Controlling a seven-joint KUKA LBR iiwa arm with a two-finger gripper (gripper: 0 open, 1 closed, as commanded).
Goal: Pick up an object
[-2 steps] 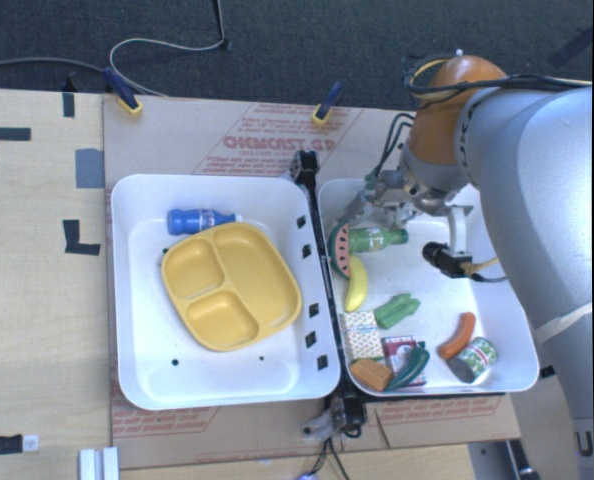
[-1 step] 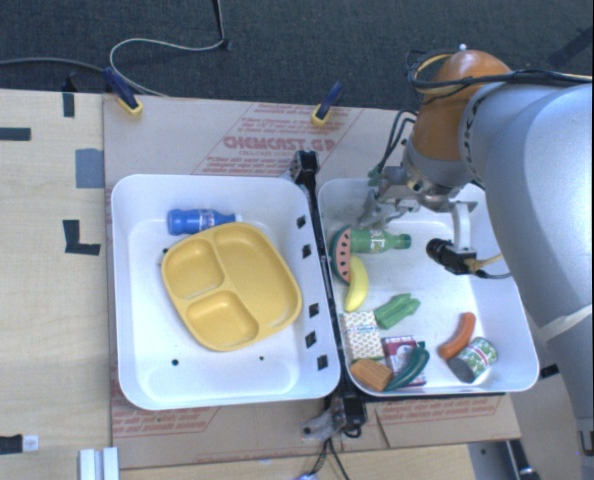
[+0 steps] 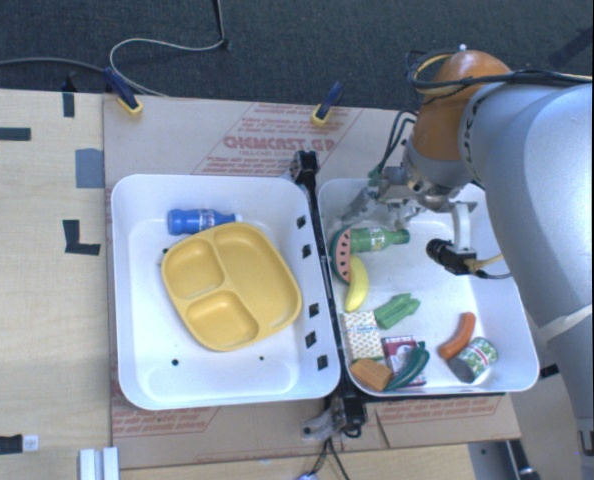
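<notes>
The pincer (image 3: 389, 208) hangs over the far end of the right bin (image 3: 439, 293), and we cannot tell whether it is open or closed. The nearest thing to pick is the green bottle (image 3: 375, 238). It lies on its side just below the pincer, its left end against the melon slice (image 3: 341, 253).

We judge 3 risks. The green bottle looks smooth, glossy and round, so a closing pincer may squeeze it out sideways or set it rolling. The melon slice and the banana (image 3: 358, 286) crowd its left end, so a descent drifting that way may land on them or catch 2 things at once. The bin's far wall is also near, and a low approach may strike it.

Elsewhere in that bin lie small toy foods: a lumpy green pepper (image 3: 397, 310), a curved orange sausage (image 3: 458, 334), a shiny can (image 3: 474, 359) and a brown bread piece (image 3: 370, 374). They are packed toward the near wall and look hard and slick.

In the left bin (image 3: 142, 308), a matte yellow plate (image 3: 232, 283) with 3 compartments lies just beside a blue bottle (image 3: 199, 220). The plate is wide and shallow, probably poor for gripping.
</notes>
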